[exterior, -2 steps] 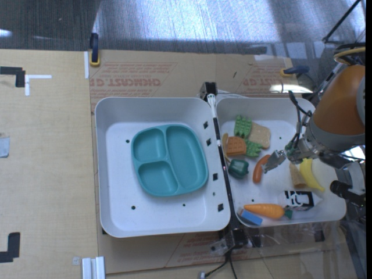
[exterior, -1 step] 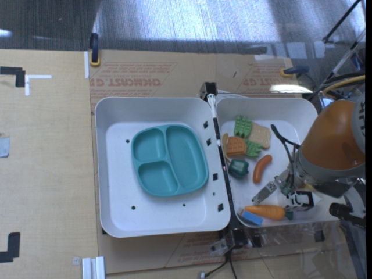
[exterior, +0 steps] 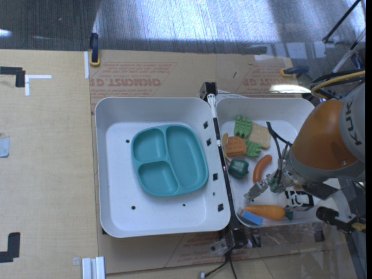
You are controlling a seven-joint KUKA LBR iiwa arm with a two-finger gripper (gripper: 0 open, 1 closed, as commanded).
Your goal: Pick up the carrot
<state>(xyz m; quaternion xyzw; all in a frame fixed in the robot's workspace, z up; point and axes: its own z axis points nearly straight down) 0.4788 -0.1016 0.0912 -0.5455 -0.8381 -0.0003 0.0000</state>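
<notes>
arm: grey with orange band (exterior: 325,138), reaches in from the right over the right bin (exterior: 290,110), wrist tilted down and to the left
gripper: (exterior: 263,188) low over the bin floor, between sausage and carrot, tip pointing left
gripper state: can't tell how wide it stands from this angle; carrot is not in it
carrot: (exterior: 266,211) flat on the floor of the right bin by its near wall, lengthwise left-right, green end to the right, just below the gripper in view
blue block: (exterior: 251,218) touching or just beside the carrot's left tip, in the near-left corner
sausage: (exterior: 262,168) red-orange, tilted, just above the gripper
green pepper: (exterior: 238,168) left of the sausage, near the divider wall
far cluster: orange waffle (exterior: 235,146), bread slice (exterior: 260,136), green studded brick (exterior: 242,125), bunched together
left bin: (exterior: 116,173) holds a teal divided plate (exterior: 170,160), well apart from the arm
room: bare floor right of the bread slice; carrot is hemmed by the near wall and the blue block
</notes>
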